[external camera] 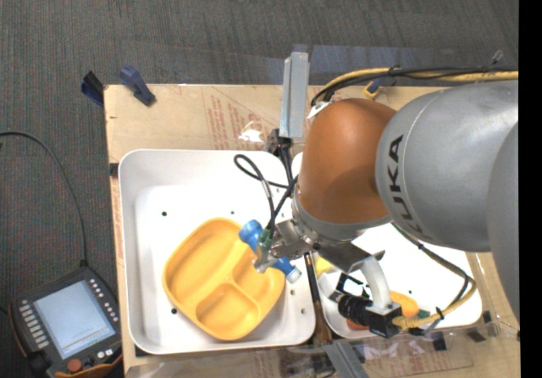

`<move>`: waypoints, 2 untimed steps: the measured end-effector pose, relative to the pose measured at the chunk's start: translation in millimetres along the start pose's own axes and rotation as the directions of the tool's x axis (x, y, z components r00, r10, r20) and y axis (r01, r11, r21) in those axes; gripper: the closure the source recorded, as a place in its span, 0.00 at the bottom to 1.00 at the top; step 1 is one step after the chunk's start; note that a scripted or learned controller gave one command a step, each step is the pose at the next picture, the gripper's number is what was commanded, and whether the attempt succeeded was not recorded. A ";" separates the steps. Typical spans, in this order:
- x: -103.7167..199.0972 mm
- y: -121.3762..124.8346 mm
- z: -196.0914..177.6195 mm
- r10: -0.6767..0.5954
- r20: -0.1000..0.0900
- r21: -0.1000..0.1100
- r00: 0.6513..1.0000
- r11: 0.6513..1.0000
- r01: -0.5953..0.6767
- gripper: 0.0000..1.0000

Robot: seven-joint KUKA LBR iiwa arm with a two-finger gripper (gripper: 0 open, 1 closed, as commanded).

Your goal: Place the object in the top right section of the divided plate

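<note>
A yellow divided plate [216, 283] lies tilted in the left white bin [148, 198], with one long section on its upper left and two smaller ones on its lower right. My gripper [271, 252] hangs over the plate's right rim, at the upper right section. It is shut on a blue object [251, 233] with a white tip. The object sticks out on both sides of the fingers, its other end [290, 271] reaching past the plate's edge. The middle of the object is hidden by the gripper.
The grey arm and its orange band [347, 164] cover most of the right bin [461, 283]. A yellow-orange item [408, 307] and a red item [359, 325] lie near that bin's front edge. A black cable [254, 173] loops over the left bin's back.
</note>
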State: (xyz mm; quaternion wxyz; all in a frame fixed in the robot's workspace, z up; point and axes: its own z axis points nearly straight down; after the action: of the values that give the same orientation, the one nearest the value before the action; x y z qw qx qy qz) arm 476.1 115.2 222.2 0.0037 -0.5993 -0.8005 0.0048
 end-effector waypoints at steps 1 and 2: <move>15.7 4.5 43.9 -0.101 0.000 0.000 0.995 0.995 0.101 1.00; 62.0 17.9 39.7 -0.081 0.001 -0.002 0.997 0.997 0.081 1.00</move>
State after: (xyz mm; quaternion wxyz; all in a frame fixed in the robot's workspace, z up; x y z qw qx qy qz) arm 475.3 179.6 182.3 0.0031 -0.5663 -0.8242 0.0042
